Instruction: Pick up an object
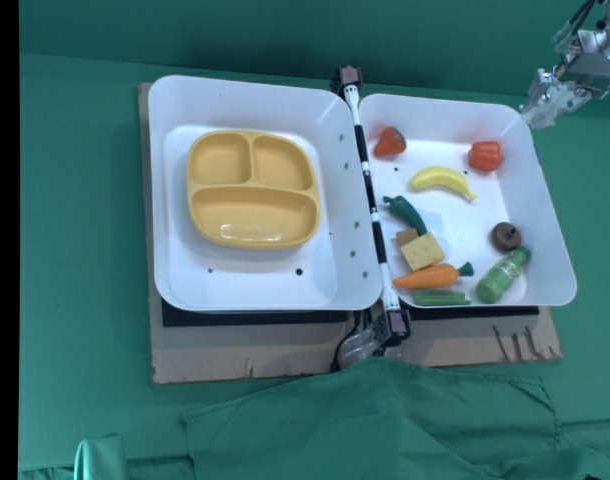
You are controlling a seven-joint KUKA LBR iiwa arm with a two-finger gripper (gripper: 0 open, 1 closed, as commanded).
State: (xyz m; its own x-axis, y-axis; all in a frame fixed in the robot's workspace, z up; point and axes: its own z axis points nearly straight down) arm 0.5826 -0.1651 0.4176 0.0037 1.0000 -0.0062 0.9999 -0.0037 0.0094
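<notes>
We are hovering the jaws (541, 108) just outside the far right corner of the right bin (550, 230); whether they are apart or together, we cannot tell. Nothing sits between them. From that corner, the red pepper (484, 155) is lying nearest, inward and toward the camera, the banana (442, 181) beyond it, lengthwise across the bin.

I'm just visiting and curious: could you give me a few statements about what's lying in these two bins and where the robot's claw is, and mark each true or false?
1. The yellow divided plate lies in the left bin. True.
2. The banana lies in the left bin. False: it lies in the right bin.
3. The gripper hangs near the right bin's far right corner. True.
4. The carrot lies on the plate. False: it lies in the right bin, beside the yellow cheese wedge.
5. The green bottle stands upright. False: it lies on its side.
</notes>
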